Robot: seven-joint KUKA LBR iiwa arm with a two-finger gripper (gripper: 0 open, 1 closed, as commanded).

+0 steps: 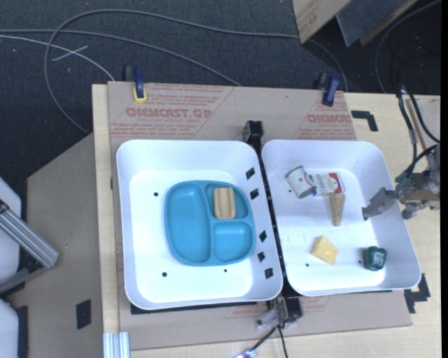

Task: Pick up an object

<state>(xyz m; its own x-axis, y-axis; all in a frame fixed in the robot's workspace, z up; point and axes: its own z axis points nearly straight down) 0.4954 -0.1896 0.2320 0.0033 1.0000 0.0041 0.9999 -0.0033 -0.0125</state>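
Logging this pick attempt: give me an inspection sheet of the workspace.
Surface: bench bearing left bin and right bin.
Job's things: right bin holds carton, cone, yellow wedge, green item.
Clutter: blue divided plate in left bin, tan block in its upper right compartment.
Grippers: gripper at right bin's right edge, nothing seen between fingers.
Cables: cable loops on dark floor.
Surroundings: cardboard box at top.
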